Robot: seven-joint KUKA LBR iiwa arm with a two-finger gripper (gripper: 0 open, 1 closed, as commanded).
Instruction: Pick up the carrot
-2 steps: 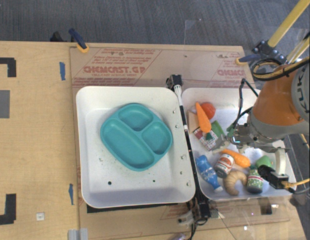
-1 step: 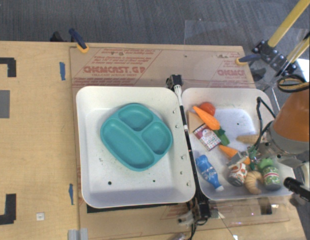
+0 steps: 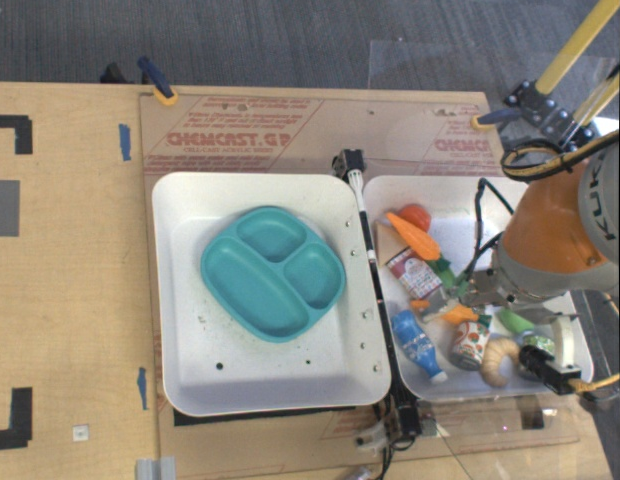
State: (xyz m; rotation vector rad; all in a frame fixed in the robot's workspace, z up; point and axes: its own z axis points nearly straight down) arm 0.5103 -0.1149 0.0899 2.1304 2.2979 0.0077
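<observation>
Bench (image 3: 70, 268): pale wood, carrying two shallow white bins side by side, with a printed cardboard sheet beneath them.
Left bin (image 3: 180, 358): holds one teal divided plate (image 3: 273, 272), three compartments, nothing in them.
Right bin (image 3: 445, 190): crowded with small toy groceries.
Carrot (image 3: 414, 235): orange, tapered, lying at a slant in the upper part of the right bin, thick end toward the bin's middle where a green top joins it; a red round item (image 3: 417, 214) sits just beside it, a red-and-white packet (image 3: 414, 273) just below.
Other contents: a blue bottle (image 3: 417, 344) near the front wall, a small orange piece (image 3: 458, 315), a tan rounded item (image 3: 497, 359), a red-and-white can-like item (image 3: 472, 343), green bits by the arm.
Arm (image 3: 555, 233): grey with an orange band, reaching in from the right, low over the bin's right half.
Gripper (image 3: 477, 293): seems to sit near the bin's middle, below and right of the carrot, apart from it; whether it is parted or closed, I cannot tell, and nothing is seen held.
Handling, judged: likely light, stiff, smooth plastic, apt to roll or slip; best taken across the thick middle, square to its length.
Risk, judged: neighbours crowd the grasp.
Hard to make out: items under the arm; the carrot's green end.
</observation>
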